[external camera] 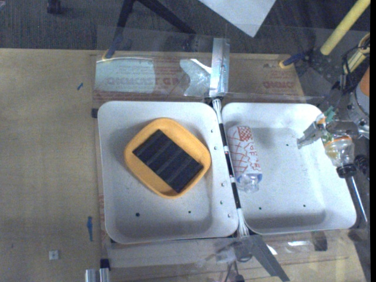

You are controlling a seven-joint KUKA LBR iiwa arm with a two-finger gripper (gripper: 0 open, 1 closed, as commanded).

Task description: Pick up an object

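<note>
A clear plastic bottle [245, 157] with a red-patterned label lies along the left wall of the right bin [294, 213], centre frame. An orange tray with a dark ribbed panel [167, 157] sits in the left bin [117, 210]. The pincer [309, 135] hovers at the right bin's upper right, empty; its opening cannot be told.

Orange pad [167, 157] with black ribbed square on top, lying flat, turned diagonally, centre of left bin [111, 216]. Clear plastic bottle [245, 157] with red-white label, on its side, against right bin's [294, 213] left wall.
</note>
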